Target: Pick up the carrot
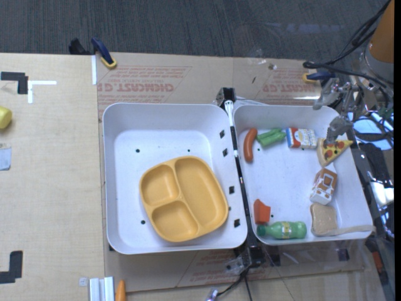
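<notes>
Evidently the pick is not yet made. The carrot (261, 211), a short orange-red wedge, lies in the right bin (285, 180) at its near left corner, just beside the green bottle (283, 231) and close to the bin's left wall. The gripper (339, 129) hangs at the far right of that bin, just beside the pizza slice (333, 150) and well apart from the carrot; whether it is open or closed I cannot tell. Nothing visibly sits in its grasp. What is left, by my judgement, is everything: crossing toward the near left corner, descending, closing and lifting. The left bin (119, 168) carries a yellow divided plate (182, 197).
</notes>
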`<state>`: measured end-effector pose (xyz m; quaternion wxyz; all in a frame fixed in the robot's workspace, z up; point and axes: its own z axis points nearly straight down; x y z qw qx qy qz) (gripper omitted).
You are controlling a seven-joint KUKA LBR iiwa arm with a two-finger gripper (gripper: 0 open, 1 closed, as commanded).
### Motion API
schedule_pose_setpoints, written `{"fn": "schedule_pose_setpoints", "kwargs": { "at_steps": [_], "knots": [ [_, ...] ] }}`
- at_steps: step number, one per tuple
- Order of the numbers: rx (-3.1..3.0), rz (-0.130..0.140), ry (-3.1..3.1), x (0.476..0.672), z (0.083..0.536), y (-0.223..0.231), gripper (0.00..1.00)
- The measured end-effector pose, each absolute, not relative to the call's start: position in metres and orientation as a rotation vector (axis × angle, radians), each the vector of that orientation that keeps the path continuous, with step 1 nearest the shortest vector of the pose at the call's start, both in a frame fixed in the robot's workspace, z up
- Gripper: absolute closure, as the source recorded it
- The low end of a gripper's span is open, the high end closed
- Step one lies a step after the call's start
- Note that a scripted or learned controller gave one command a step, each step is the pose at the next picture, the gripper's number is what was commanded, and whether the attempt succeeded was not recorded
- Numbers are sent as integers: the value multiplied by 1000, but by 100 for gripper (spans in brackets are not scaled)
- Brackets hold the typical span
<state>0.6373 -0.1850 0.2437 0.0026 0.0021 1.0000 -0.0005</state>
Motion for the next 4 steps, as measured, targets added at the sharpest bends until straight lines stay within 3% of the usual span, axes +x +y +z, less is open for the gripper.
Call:
{"fn": "schedule_pose_setpoints", "kwargs": {
  "at_steps": [1, 2, 3, 4],
  "knots": [
    [-1114, -4, 2928, 632, 251, -221, 0],
    [-1524, 3, 2743, 575, 116, -131, 0],
    [-1566, 3, 2720, 518, 91, -97, 0],
    [-1426, -1, 2792, 519, 193, -144, 0]
  ]
}}
